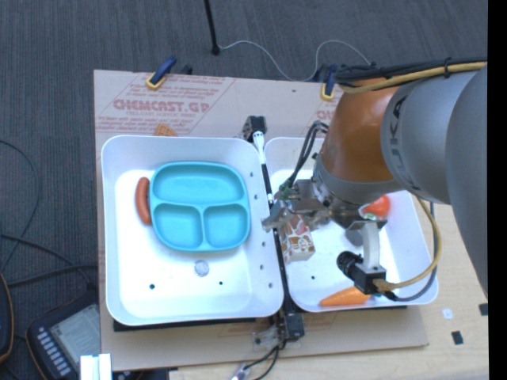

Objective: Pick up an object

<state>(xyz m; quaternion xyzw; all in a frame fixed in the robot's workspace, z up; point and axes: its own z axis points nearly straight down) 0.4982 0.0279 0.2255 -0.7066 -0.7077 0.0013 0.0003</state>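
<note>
The grey and orange arm (372, 145) reached over the right bin (420, 283), its jaws (295, 216) low beside a small patterned carton (298, 244); whether they were spread or pinching it could not be told. A carrot (344, 297) lay near the bin's front edge. The left bin (119, 283) held a blue divided plate (200, 206) and a sausage (142, 200).

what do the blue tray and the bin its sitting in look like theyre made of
The blue divided tray looks like moulded plastic or silicone: uniform turquoise, rounded compartment edges, soft matte sheen. The left white bin looks like rigid plastic or coated metal: smooth, slightly glossy walls with rounded corners. The view leaves either open.
</note>
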